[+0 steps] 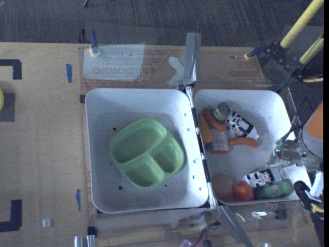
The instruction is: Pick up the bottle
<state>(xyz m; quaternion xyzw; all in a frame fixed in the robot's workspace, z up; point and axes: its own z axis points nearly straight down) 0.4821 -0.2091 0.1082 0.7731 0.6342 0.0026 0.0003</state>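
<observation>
1. the bottle (218, 134) lies in the right bin (267, 101), beside its left wall, among toys.
2. the gripper (286, 153) stands at the bin's right edge; the state of the jaws cannot be told.
3. it should probably cross left and close across the bottle's narrow width.

A green divided plate (146, 159) sits in the left bin (97, 138), well apart from the pincer (288, 151). Nearer it, a carrot (241, 142), a tomato (242, 192) and a cow-patterned carton (259, 178) lie scattered in the right bin (272, 104).
</observation>
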